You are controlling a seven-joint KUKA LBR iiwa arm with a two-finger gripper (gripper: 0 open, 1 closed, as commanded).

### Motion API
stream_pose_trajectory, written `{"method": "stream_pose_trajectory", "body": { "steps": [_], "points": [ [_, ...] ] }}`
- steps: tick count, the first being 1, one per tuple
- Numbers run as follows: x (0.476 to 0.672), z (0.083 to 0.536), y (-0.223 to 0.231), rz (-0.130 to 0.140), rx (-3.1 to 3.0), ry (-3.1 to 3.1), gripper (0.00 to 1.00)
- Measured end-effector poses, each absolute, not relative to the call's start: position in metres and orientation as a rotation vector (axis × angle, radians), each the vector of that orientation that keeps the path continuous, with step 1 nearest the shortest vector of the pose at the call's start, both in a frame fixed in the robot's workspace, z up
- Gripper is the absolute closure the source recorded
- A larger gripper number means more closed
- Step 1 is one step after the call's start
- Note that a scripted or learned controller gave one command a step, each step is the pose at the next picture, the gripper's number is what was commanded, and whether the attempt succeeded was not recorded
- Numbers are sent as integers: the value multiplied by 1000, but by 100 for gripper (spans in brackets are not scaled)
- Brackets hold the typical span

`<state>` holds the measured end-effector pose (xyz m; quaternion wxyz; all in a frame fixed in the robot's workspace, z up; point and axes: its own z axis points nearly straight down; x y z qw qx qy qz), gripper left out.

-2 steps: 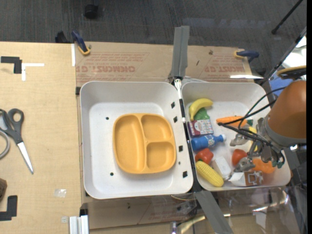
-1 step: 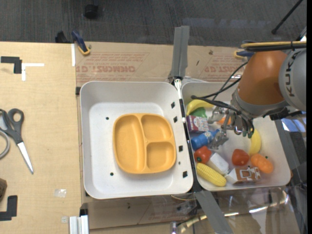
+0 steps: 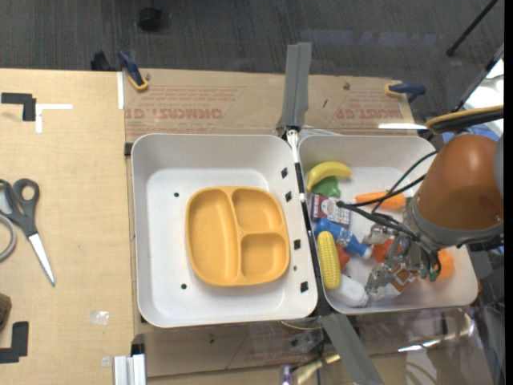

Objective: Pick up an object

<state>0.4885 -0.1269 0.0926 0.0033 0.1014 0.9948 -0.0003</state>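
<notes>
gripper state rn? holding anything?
Gripper: low in the right bin among the toys, beside the corn cob; open or closed cannot be told, and no object is visibly held.

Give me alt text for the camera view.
The arm's end effector hangs low in the right bin, among toy foods: a banana, a corn cob and a carrot. The left bin holds a yellow divided plate; scissors lie on the bench.

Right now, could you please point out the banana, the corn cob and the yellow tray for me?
banana [image 3: 330, 172]: camera view, middle of its curve.
corn cob [image 3: 328, 259]: camera view, middle of the cob.
yellow tray [image 3: 211, 231]: camera view, floor of its large compartment.
</notes>
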Motion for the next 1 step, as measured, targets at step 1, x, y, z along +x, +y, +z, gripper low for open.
{"method": "stream_pose_trajectory", "body": {
  "steps": [1],
  "points": [
    [481, 91, -101, -1, 794, 3039, 0]
  ]
}}
